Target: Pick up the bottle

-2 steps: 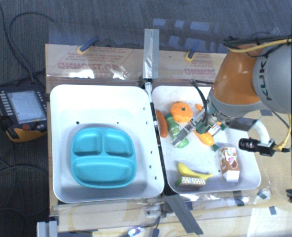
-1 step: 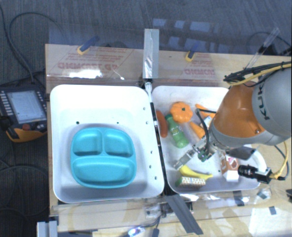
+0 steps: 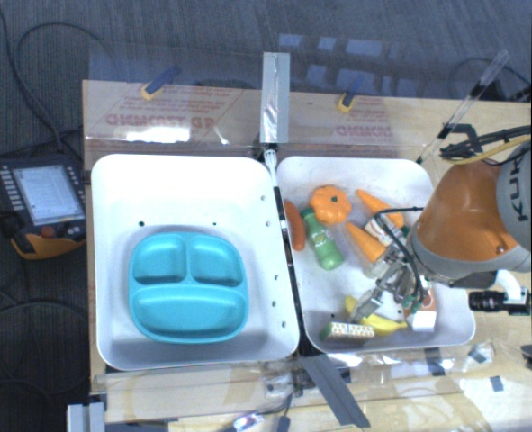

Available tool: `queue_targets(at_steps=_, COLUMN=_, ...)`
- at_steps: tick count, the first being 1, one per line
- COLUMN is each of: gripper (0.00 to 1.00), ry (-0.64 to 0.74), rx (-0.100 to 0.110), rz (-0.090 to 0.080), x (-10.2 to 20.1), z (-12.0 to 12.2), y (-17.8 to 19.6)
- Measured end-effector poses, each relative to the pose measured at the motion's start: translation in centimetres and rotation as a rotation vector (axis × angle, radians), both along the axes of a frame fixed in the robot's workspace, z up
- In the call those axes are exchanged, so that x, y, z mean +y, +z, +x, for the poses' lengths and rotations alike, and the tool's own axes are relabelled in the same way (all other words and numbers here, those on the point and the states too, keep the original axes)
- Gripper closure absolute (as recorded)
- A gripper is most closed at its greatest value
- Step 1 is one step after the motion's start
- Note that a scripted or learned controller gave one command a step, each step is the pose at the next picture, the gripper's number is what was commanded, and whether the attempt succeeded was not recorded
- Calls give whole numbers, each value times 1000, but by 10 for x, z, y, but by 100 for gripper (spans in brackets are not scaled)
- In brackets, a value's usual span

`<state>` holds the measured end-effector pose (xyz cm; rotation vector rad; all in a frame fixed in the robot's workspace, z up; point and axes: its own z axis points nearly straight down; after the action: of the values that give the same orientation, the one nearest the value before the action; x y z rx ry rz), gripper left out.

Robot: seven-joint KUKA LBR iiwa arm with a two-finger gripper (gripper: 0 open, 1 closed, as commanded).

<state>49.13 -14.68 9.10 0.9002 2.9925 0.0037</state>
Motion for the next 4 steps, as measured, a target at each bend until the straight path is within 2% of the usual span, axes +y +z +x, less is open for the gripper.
queue_targets(at_steps=1, gripper=0, ry=334, rx=1, rz=-8, x=52, z=33, y=0)
queue_targets(at_steps=2, gripper=0, ry=541, rx=-13, rz=-13, x=51, z=2, y=2)
queue_targets(at_steps=3, gripper=0, ry=785, rx=14, rz=-2, x=80, z=12, y=146)
queue_targets(at_steps=4, gripper=0, ry=783, rx=14, rz=-4, x=9, z=1, y=154)
